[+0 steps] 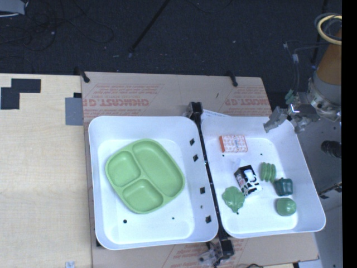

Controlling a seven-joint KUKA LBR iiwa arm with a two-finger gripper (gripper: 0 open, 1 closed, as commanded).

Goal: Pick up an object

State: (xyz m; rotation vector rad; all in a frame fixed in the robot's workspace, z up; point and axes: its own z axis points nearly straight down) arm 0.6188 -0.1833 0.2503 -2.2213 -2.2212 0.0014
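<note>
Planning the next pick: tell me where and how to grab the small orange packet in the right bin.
The orange packet lies flat and alone near the right bin's far wall. Probably best to come straight down from above and close the fingers across its shorter sides; its flatness leaves little height to pinch, so go low.

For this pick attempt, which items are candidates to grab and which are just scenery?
Job:
claw above the right bin's far corner
small objects in right bin: orange card, black-and-white item, green pieces

Lying about:
green divided plate in left bin
cardboard sheet
</note>
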